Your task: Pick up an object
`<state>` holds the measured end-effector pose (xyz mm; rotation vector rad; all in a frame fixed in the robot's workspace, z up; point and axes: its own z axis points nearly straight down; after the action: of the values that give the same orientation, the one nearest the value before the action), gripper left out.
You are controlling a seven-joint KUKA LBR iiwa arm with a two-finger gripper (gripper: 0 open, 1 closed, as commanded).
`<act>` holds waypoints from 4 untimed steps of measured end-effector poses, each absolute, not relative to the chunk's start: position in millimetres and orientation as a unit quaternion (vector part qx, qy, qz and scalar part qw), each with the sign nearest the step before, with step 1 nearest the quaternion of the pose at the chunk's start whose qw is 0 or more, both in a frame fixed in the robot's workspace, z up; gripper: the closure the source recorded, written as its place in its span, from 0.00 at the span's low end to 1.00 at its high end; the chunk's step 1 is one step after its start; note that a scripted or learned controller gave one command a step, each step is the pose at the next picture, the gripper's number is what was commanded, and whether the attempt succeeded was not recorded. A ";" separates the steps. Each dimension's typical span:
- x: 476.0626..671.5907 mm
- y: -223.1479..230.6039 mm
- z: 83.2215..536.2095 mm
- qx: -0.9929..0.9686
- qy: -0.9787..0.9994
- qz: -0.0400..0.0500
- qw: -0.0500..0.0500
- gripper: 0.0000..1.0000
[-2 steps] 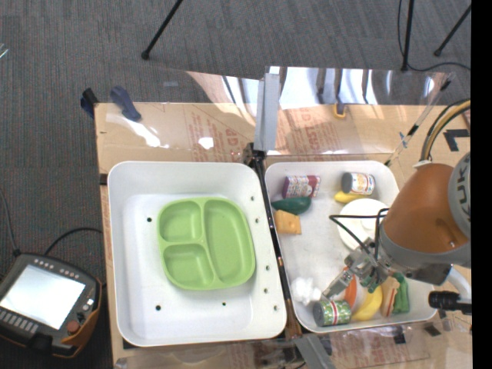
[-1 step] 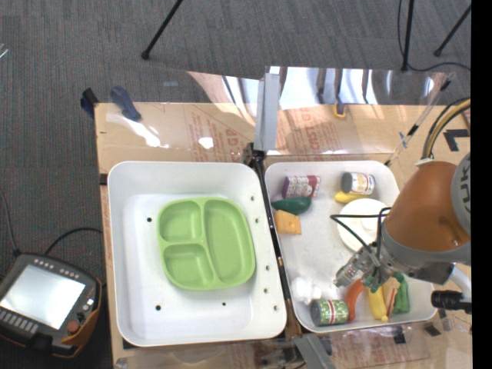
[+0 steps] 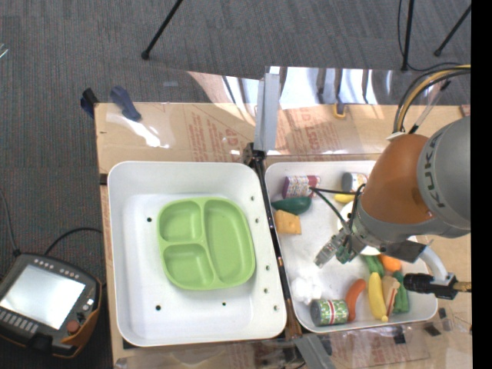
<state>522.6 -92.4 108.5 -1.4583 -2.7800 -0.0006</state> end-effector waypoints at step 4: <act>579.2 -109.5 119.3 -0.254 -0.967 -0.002 -0.002 1.00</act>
<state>579.2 -109.5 119.3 -0.8001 -3.0422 -0.0074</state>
